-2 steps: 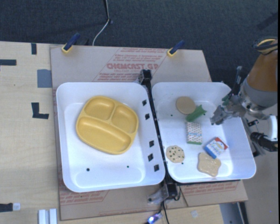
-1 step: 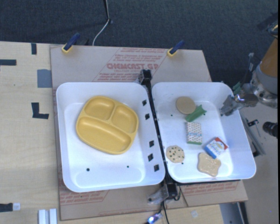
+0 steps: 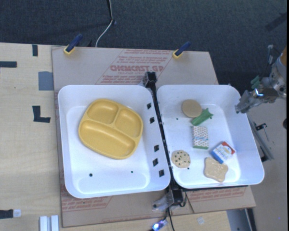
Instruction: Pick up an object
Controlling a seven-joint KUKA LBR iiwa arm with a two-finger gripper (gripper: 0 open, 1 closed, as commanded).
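Two white bins sit side by side. The left bin (image 3: 72,177) holds a big yellow plate (image 3: 111,128) with sections. The right bin (image 3: 241,129) holds a round tan cookie (image 3: 191,108), a green piece (image 3: 202,117), a small box (image 3: 200,136), a red and blue packet (image 3: 223,152), a chip cookie (image 3: 181,159) and a toast piece (image 3: 216,170). The gripper (image 3: 245,102) hangs over the right bin's far right edge, holding nothing.

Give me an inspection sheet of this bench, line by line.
Surface: two white bins side by side on cardboard, left bin, right bin.
Job's things: right bin holds a tan disc, green piece, patterned packet, blue-red packet, cookie, toast piece.
Clutter: yellow divided plate in left bin.
Grippers: tool at right bin's right rim, holding nothing.
Cables: white cable at the top.
Surroundings: dark carpet, wooden floor.
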